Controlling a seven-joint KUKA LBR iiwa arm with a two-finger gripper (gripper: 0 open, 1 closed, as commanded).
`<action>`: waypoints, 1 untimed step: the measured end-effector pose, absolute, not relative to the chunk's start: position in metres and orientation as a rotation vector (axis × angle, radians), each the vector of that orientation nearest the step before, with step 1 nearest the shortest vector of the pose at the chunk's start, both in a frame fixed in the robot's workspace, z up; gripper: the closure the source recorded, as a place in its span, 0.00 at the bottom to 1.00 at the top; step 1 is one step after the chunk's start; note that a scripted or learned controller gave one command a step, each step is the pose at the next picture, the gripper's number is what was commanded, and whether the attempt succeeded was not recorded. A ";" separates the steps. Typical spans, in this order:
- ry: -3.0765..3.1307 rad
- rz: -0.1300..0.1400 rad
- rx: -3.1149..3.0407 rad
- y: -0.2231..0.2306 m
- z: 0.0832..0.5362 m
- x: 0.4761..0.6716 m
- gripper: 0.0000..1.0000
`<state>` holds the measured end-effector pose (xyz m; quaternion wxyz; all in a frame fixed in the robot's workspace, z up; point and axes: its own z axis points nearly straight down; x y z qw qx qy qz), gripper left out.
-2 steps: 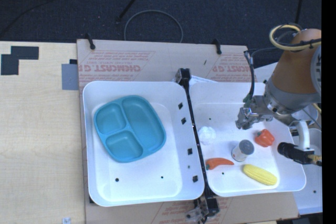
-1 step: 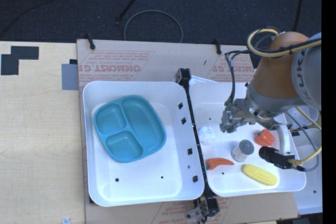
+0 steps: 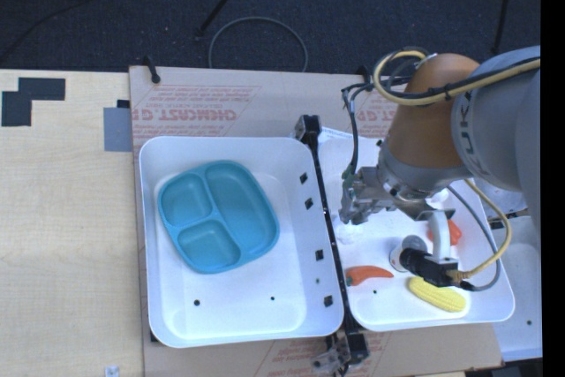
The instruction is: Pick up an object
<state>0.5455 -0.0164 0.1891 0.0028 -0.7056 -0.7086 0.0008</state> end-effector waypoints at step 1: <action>-2.223 0.003 -2.213 0.040 0.191 0.541 1.00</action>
